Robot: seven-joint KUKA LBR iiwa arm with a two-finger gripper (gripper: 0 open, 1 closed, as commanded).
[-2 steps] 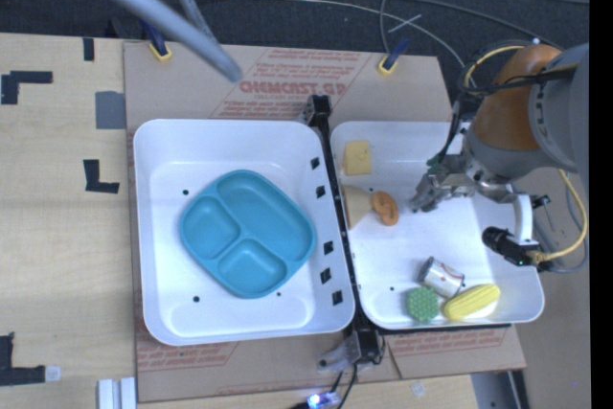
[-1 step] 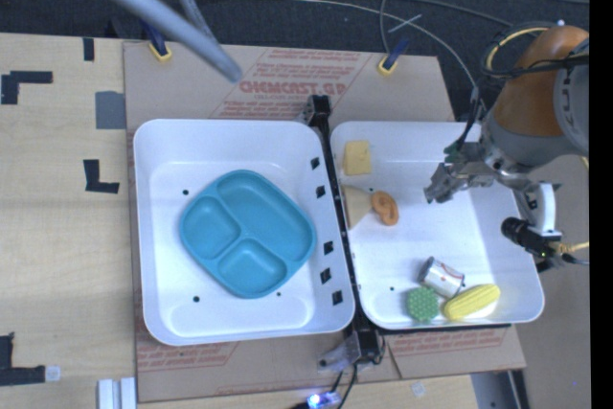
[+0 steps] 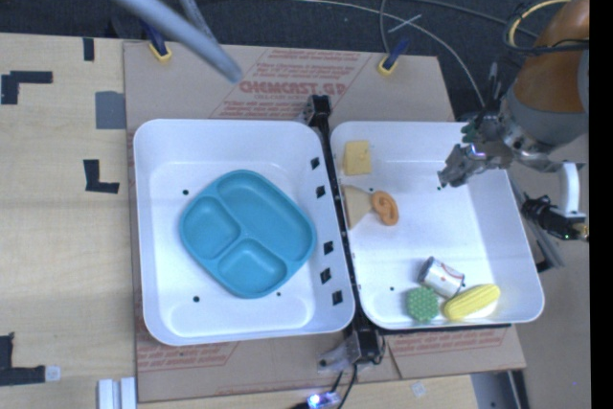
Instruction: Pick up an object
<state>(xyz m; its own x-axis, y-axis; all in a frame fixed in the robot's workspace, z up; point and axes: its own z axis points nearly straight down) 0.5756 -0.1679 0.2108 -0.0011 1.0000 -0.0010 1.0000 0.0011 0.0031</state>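
The right bin (image 3: 498,206) holds a pale yellow block (image 3: 357,157) at its far left, an orange curved piece (image 3: 385,207) just below it, and near the front a small silver can (image 3: 442,277), a green round piece (image 3: 421,304) and a yellow corn cob (image 3: 472,301). My gripper (image 3: 456,170) hangs over the far right part of this bin, its dark fingers pointing down and left. Nothing shows between the fingers. The gripper is well apart from all the objects.
The left bin (image 3: 158,158) carries a blue divided tray (image 3: 248,232). A black clip strip (image 3: 329,206) runs between the bins. Cables (image 3: 421,14) cross the dark area behind the bench. The grey arm body (image 3: 551,101) stands at the right edge.
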